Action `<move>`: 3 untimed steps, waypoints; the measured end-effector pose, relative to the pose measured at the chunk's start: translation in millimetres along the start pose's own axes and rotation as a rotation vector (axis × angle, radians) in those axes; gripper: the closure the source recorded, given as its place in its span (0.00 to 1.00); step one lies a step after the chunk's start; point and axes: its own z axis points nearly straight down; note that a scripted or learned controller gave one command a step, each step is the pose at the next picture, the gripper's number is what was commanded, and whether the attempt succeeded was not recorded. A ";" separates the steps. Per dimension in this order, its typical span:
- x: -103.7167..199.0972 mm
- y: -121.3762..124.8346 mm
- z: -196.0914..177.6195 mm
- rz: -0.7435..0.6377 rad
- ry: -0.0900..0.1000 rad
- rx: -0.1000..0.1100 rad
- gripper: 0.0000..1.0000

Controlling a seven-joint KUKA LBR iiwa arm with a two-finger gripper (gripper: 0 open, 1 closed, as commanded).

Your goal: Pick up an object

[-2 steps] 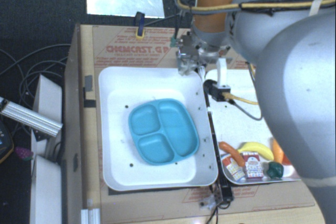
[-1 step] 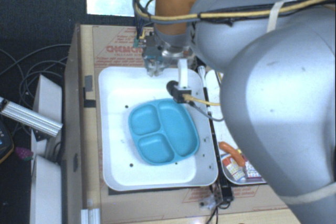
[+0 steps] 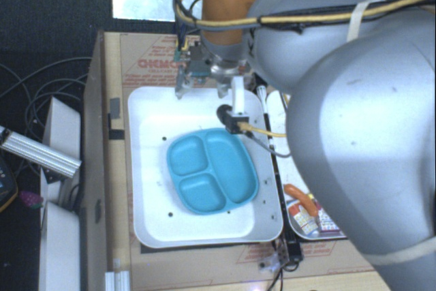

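A blue divided plate point(image 3: 212, 170) lies flat in the middle of the left white bin point(image 3: 153, 167). My gripper point(image 3: 201, 86) hangs over the far edge of that bin, just beyond the plate's far rim and apart from it. It stands open with nothing between its fingers. The grey arm with its orange band reaches in from the right and hides most of the right bin.
In the visible strip of the right bin point(image 3: 294, 225) lie an orange sausage-shaped thing point(image 3: 300, 196) and a printed packet point(image 3: 320, 221). A cardboard frame point(image 3: 146, 58) surrounds the bins. Bare bin floor shows left of and in front of the plate.
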 end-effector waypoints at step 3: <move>28.1 -136.4 -166.7 0.000 0.002 -0.002 0.00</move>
